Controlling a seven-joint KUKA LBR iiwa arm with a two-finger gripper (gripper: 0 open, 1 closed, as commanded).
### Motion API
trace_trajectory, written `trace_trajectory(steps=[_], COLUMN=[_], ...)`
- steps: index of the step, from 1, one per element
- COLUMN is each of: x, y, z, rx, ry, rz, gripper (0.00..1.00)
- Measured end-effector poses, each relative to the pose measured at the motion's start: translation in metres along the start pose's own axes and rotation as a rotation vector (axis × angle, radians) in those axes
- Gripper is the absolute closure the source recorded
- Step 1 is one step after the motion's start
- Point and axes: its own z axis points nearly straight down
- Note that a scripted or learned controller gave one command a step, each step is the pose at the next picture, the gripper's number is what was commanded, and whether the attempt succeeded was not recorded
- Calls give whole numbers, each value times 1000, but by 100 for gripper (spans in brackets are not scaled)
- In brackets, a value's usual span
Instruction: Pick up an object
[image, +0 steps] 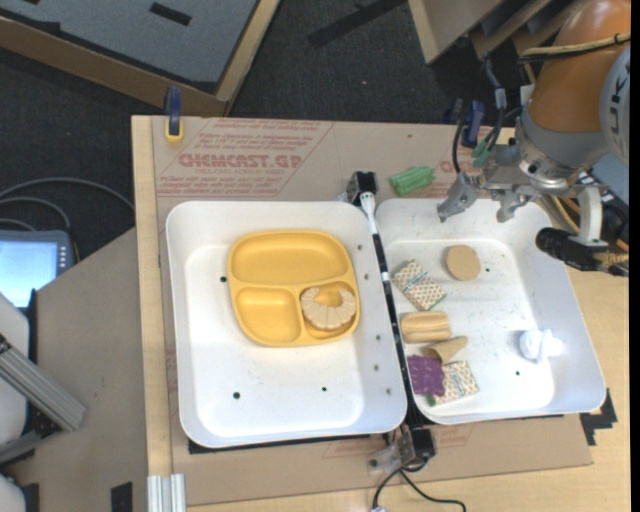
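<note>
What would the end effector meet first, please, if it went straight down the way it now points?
Probably the bare floor of the right bin near its far rim; the end effector hangs above that edge, left of the round cookie. Depth is hard to judge.

We count two white bins (200, 400) (side by side), one yellow divided plate (290, 285) holding one pie slice (330, 308), two patterned wafers (419, 286), one round cookie (462, 262), one bread roll (425, 326), one grape bunch (425, 375).

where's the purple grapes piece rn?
Purple grapes lie in the right bin, near its front-left corner, touching a checkered packet and just below the bread roll.
</note>
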Motion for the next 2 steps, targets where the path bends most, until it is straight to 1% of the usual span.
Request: trace_trajectory(steps=[1,2], x=[-7,-63], y=[-58,-161], z=[146,145], rx=[-2,10], ry=[5,4], rz=[5,8], gripper=[0,0])
